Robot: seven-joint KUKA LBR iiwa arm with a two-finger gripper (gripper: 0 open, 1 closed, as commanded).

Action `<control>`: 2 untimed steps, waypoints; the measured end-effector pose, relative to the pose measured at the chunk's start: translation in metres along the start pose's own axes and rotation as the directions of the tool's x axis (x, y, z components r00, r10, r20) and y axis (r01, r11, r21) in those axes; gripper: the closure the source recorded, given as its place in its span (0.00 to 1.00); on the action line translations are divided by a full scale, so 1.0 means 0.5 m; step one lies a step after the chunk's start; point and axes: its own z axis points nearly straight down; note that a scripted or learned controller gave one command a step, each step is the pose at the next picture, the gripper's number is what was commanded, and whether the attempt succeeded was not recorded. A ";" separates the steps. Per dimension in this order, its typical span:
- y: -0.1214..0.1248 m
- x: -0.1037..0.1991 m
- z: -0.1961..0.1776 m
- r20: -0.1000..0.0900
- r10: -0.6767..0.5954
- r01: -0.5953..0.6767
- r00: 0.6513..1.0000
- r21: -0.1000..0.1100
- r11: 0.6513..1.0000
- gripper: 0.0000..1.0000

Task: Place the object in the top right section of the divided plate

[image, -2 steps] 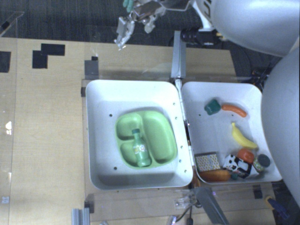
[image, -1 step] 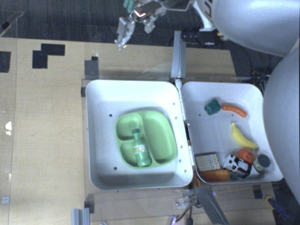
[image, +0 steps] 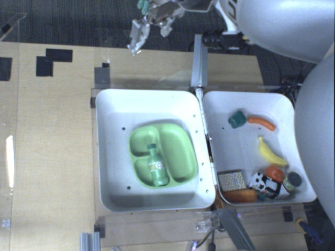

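A green divided plate (image: 178, 148) lies in the left white bin (image: 112, 140). A small clear bottle with a green cap (image: 154, 164) lies on the plate's left side, across the ridge between the two small sections and mostly in the lower one. The plate's large right section holds nothing. My gripper (image: 151, 38) hangs high above the bench beyond the left bin's far edge, well away from the plate. Its fingers are spread open with nothing between them.
The right bin (image: 220, 145) holds a teal block (image: 237, 119), an orange sausage-like piece (image: 260, 122), a banana (image: 271, 153), a speckled sponge (image: 231, 180), a black-and-white toy (image: 259, 182) and a few other items. A metal divider (image: 198, 67) stands between the bins.
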 end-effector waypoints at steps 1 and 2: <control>0.000 0.000 0.000 0.000 -0.003 0.003 1.000 0.000 1.000 0.00; -0.020 -0.030 0.028 0.000 -0.052 0.052 0.999 0.001 0.999 0.00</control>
